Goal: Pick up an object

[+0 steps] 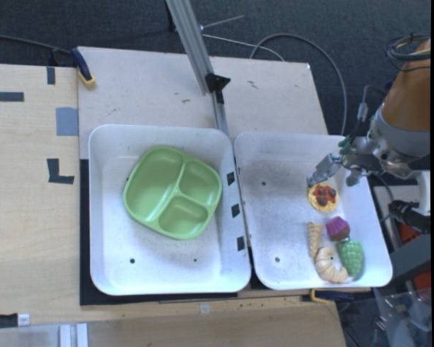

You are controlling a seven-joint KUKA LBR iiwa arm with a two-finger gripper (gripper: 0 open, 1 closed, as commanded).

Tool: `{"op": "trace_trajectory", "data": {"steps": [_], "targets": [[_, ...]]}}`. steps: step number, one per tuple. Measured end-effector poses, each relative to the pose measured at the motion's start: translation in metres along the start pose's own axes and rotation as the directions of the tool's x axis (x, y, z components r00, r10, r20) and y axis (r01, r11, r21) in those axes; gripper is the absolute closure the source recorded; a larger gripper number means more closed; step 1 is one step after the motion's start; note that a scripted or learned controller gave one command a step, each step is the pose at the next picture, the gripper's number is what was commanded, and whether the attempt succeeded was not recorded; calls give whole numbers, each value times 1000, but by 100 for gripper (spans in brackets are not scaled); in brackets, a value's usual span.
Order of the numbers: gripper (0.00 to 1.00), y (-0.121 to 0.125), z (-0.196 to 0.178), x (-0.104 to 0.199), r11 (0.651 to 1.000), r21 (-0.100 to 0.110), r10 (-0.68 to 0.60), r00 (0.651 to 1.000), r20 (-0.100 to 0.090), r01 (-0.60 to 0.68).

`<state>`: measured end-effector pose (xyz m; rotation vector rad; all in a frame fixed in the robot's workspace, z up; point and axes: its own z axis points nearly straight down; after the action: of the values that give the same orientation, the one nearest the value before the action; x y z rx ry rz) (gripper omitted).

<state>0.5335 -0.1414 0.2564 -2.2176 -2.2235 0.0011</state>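
Note:
My gripper (pixel 337 175) hangs over the right bin (pixel 275 194), at its upper right, with the fingers spread open and nothing between them. Just below the fingertips lies a small yellow tart with red topping (pixel 323 197). Further toward the front sit a purple piece (pixel 338 228), a tan stick-shaped piece (pixel 315 236), a green bumpy fruit (pixel 352 257) and a croissant (pixel 331 267), packed close together in the bin's front right corner.
The left bin (pixel 108 251) holds a green divided plate (pixel 173 191). A grey metal rod (pixel 195 38) slants down from the top to the seam between the bins. Cables run over the dark floor behind the bench.

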Motion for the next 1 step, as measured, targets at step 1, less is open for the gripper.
{"op": "trace_trajectory", "data": {"steps": [1], "targets": [[0, 0, 0, 0, 1000, 0, 0, 1000, 0, 0]]}}
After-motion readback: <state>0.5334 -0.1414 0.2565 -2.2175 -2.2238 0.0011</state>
